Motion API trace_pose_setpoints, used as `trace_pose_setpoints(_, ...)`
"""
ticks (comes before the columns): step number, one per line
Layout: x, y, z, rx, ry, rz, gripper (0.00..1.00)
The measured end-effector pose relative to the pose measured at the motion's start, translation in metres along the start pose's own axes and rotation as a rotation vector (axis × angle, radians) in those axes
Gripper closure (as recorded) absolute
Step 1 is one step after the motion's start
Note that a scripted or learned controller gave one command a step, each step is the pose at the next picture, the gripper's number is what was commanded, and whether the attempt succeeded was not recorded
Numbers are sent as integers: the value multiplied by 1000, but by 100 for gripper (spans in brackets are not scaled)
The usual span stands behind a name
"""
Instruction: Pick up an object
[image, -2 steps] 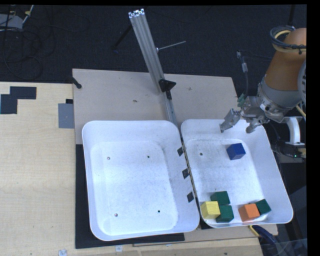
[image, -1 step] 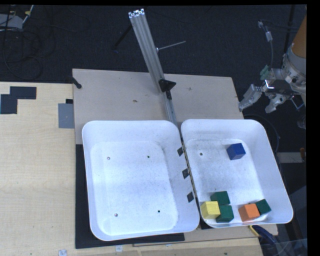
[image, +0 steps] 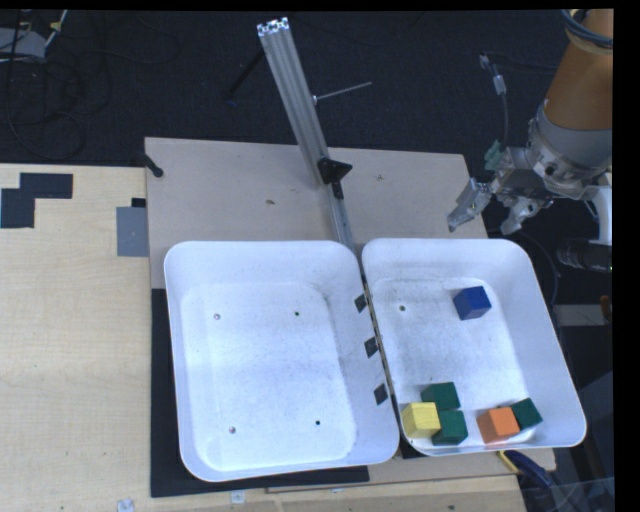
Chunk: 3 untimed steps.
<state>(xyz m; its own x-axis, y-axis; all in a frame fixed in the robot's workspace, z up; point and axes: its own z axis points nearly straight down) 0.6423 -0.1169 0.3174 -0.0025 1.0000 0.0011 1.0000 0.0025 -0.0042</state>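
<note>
Lying side by side on the tabletop (image: 250, 190): left bin (image: 200, 270) and right bin (image: 520, 270). Hovering released above the right bin's far rim, grasping nothing: hand (image: 490, 210). Resting inside the right bin: blue block (image: 471, 302), mid-bin; yellow block (image: 421, 418), green blocks (image: 445, 410) and orange block (image: 497, 425), near edge.

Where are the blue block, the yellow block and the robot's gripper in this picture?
blue block (image: 471, 302): camera view, on its top face.
yellow block (image: 421, 417): camera view, on its top face.
gripper (image: 490, 212): camera view, midway between its fingertips, above the right bin's far edge.
</note>
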Motion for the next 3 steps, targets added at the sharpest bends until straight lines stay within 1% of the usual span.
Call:
trace_pose_setpoints(1,-46,-11,-24,-5,-3,5,0)
trace_pose_setpoints(2,-1,-7,-13,-1,0,0,0)
trace_pose_setpoints(3,34,6,-30,-5,0,-1,0)
